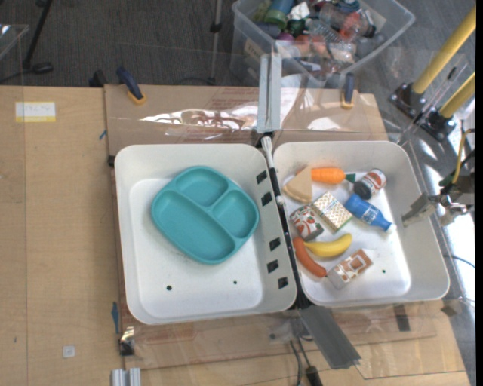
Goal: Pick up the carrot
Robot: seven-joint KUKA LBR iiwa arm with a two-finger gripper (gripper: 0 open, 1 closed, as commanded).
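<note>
Fingers (416, 212) at right bin's (423, 260) edge, apart from carrot (327, 175).

Wooden bench (53, 226) carries two white bins touching side by side. Left bin (151, 298), right bin (423, 283).

Two white bins side by side on the desk (53, 226). Left bin (143, 301): teal divided plate (204, 213), lying flat. Right bin (423, 279): carrot (327, 175) near the far wall, green end toward a can (371, 182); bread slice (299, 185) just left of carrot. Blue bottle (367, 211) below the can. Banana (330, 245) and sausage (309, 258) toward the near side. Clear tub of mixed items (392, 22) behind the bins.
</note>
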